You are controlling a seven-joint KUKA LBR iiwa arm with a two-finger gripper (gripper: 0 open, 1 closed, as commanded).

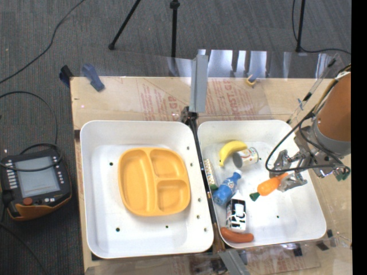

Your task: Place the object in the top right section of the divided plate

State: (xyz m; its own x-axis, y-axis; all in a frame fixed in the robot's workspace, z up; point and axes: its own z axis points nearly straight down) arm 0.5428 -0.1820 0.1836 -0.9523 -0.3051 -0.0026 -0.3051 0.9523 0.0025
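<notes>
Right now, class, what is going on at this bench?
A robot arm reaches in from the right over the right bin, its gripper at a toy carrot. A banana, small can, blue bottle and sausage lie nearby. The yellow divided plate sits in the left bin, nothing placed on it yet.

The divided plate (153,181) lies in the left bin (92,153); banana (231,150), bottle (226,188) and carrot (268,186) in the right bin (309,211).

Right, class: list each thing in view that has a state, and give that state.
Divided plate: lying in the left bin, holds nothing.
Carrot: at the gripper, right bin.
Banana: lying loose.
Blue bottle: on its side.
Can: tipped over.
Sausage: lying loose.
</notes>
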